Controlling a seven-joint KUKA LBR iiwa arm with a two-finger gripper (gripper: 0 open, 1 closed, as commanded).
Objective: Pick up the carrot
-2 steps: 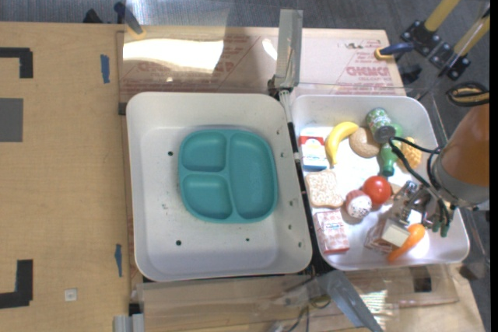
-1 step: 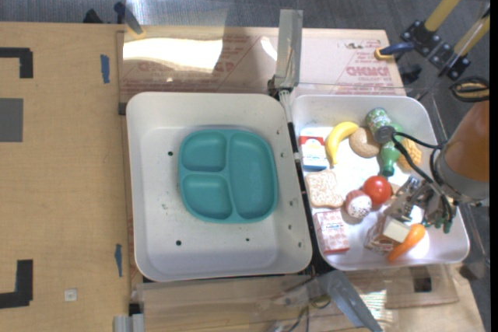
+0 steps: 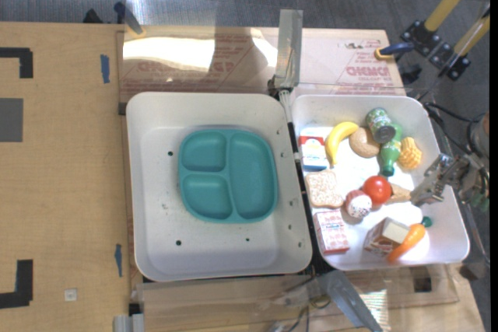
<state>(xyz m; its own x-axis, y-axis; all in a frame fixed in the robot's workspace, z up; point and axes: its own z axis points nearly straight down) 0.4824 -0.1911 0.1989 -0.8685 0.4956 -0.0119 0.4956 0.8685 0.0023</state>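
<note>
You have the lift left to do: the small orange toy carrot with a green tip (image 3: 410, 239) lies untouched near the front right corner of the right-hand shallow white bin (image 3: 450, 249), leaning against a little brown carton (image 3: 386, 236). Your pincer (image 3: 433, 184) hangs just above and behind it, empty; how wide it stands you cannot tell. The carrot looks smooth, slim and tapered.
</note>
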